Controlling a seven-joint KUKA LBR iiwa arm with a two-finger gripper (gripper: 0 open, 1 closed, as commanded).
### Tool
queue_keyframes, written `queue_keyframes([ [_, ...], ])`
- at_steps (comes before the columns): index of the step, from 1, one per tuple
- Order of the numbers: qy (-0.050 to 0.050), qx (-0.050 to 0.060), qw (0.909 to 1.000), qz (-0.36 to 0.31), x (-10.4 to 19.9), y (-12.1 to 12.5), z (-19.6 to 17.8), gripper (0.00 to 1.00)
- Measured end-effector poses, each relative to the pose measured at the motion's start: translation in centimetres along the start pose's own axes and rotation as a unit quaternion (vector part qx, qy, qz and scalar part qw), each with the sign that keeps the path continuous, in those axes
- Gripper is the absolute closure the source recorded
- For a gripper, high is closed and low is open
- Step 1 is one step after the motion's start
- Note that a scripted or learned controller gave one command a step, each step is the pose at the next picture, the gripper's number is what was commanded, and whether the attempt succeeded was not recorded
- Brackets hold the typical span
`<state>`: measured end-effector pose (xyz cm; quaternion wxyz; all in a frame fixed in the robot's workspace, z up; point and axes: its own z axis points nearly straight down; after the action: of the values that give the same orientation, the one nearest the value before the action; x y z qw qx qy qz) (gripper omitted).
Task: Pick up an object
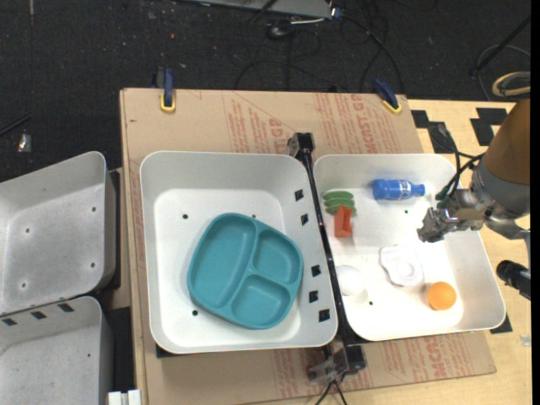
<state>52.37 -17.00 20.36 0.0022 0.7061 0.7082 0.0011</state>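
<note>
Over the right bin (472,310), near its right wall: gripper (432,229), wrist entering from the right; whether open or closed cannot be told at this resolution, nothing visibly held. Nearest candidate by judgement: blue bottle (396,190), just up and left of the gripper, long axis running left to right, cap end toward the gripper. Also close: white cup (402,267), below and left. Count in right bin: one blue bottle, one green piece (339,200), one red block (342,222), one white cup, one white ball (350,280), one orange ball (441,295). Left bin (169,226): one teal divided plate (245,270).
</note>
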Motion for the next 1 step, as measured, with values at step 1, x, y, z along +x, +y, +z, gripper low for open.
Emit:
queue_keyframes([
  [1,0.0,0.001,1.0,0.0,0.0,0.1,-1.41,1.0],
])
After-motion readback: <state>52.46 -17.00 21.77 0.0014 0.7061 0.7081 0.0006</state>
